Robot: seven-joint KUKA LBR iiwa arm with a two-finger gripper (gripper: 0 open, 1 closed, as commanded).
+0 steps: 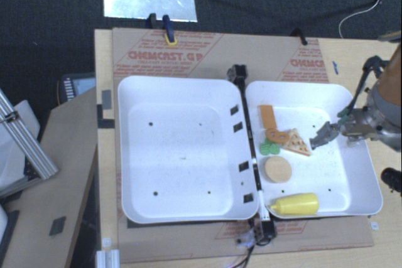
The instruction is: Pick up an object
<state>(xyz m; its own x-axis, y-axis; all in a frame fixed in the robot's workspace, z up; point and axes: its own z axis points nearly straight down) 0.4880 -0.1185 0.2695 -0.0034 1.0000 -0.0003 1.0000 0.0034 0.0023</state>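
Left shallow white plastic bin [179, 154] is bare; right shallow white plastic bin [352, 185] carries all the candidates, bunched by the divider. Yellow oblong plastic piece [294, 203] lies at the near wall, round tan disc [277, 169] above it, then tan wedge [295, 142], orange strip [268, 117], small green bit [270, 148]. Dark two-finger gripper [321, 135] sits just right of the wedge (likely the target), gripping nothing; spread or pressed together, can't tell.

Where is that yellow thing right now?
The yellow thing lies in the right bin, near its front edge, just below the round tan disc.
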